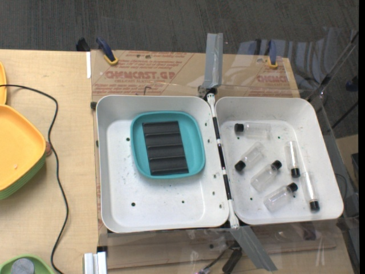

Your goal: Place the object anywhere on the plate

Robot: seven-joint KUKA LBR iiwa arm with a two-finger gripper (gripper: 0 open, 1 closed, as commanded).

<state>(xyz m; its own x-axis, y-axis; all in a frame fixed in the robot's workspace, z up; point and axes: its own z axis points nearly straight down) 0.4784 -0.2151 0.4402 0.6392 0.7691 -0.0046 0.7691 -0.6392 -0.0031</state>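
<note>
Six capped vials beside plate

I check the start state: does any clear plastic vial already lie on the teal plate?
No, the clear plastic vials all lie in the right white bin.

From where I stand, the pose of the arm and the state of its jaws cannot be told.
</note>
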